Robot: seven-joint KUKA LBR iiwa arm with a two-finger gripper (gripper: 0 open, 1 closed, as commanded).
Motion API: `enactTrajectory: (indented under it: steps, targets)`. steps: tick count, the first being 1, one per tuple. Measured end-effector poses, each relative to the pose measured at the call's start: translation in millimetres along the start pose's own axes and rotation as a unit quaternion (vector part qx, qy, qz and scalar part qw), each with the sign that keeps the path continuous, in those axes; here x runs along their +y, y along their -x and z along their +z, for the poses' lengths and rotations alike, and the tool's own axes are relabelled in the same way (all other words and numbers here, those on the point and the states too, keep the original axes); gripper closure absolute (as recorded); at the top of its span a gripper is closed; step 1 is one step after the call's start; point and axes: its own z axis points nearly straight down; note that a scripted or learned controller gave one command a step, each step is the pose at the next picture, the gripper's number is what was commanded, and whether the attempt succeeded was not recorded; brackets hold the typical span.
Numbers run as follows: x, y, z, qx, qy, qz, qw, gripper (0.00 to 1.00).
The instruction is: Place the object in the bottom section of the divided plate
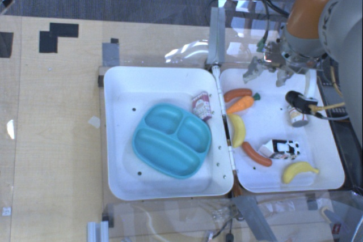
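Finding: the task's object is not in hand. The arm (317,8) hangs over the far edge of the right bin (332,147). Its jaws are spread wide with nothing between them, a posture fit for picking rather than for delivery.

Candidates, all in the right bin:
- A sausage (237,93) and a carrot (241,103) lie side by side near the bin's far left corner.
- A banana (238,130) lies along the left edge.
- A second sausage (256,154) lies just beside a black-and-white patterned item (282,148), toward the near edge.
- A second banana (299,171) lies by the near right corner.

Which of these is meant cannot be told. The jaws stand nearest the sausage and carrot pair, but well above them.

Destination: the blue divided plate (170,141) lies flat in the middle of the left bin (113,139) on the pale counter (57,122). It is turned slightly. The two small sections face the bin's far edge, and the one long section (164,158) faces the near edge. All three sections are bare. A small red-and-white packet (202,105) rests off the plate's far right rim, toward the bin's right edge.

Assessment: the task is at its start. Grasp and carry are both outstanding. The crowded left side of the right bin risks a double pick or a nudged neighbour.
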Motion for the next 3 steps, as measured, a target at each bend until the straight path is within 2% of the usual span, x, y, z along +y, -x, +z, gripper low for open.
enactTrajectory:
  steps: [1,2,3]
  targets:
    - [8,8,-76,0.000,0.001,0.049,0.9988,0.00]
    - [22,24,-8,0.000,-0.001,0.014,0.9999,0.00]
    - [23,16,-10,0.000,0.000,0.080,0.9968,0.00]
